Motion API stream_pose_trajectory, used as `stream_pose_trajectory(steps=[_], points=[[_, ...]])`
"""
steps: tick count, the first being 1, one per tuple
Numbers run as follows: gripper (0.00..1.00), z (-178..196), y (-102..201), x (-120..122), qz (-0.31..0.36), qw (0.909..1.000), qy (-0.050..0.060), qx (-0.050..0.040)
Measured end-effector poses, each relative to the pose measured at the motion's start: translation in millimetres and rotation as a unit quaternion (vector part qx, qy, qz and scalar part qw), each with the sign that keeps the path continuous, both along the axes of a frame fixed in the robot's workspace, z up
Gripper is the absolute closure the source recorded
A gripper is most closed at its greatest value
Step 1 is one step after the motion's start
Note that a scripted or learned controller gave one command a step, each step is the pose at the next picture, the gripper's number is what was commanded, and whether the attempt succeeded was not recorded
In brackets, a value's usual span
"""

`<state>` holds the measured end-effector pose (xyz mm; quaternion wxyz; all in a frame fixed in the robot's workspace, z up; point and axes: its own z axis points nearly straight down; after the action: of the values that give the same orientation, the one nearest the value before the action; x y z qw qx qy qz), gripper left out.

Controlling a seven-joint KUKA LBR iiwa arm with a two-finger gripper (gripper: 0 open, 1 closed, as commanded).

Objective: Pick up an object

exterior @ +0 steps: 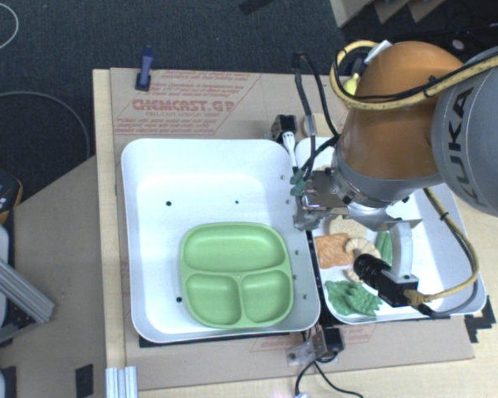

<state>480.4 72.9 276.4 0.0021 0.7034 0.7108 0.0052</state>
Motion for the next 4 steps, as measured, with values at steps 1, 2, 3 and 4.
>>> stream_pose_trajectory(steps=[1, 2, 3, 4], points=[[1.0, 149.6, 53.5, 0.0, -0.001, 1.0, -0.005, 0.0016], [1.0, 150.2, -21.2, -0.7, -0.008, 1.0, 0.003, -0.0026], [1.0, 199.9, -91.4, -0.8, -0.009, 1.0, 0.0, -0.0033], [1.0, 158.6, -61.1, -1.2, -0.004, 1.0, 0.007, -0.0022]])
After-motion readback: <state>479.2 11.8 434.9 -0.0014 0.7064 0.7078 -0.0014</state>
